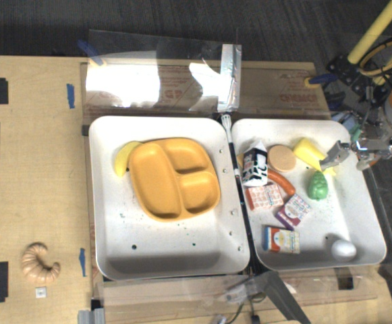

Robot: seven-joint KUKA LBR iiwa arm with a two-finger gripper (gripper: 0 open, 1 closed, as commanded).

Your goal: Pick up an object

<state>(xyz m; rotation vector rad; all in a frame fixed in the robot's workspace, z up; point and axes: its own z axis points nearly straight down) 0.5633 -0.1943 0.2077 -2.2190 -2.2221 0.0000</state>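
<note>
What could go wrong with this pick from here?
The gripper sits at the right bin's far right edge, beside the yellow block and green toy; it could strike the bin wall. The items are crowded, so closing may catch two or nudge one away.

Arm's reaching in from the right edge, wrist tilting down-left, end effector hanging low; can't tell grip state.

table: tan cardboard-covered surface | on it: two shallow white plastic bins side by side | curled tan croissant-shaped toy near left front corner
</note>
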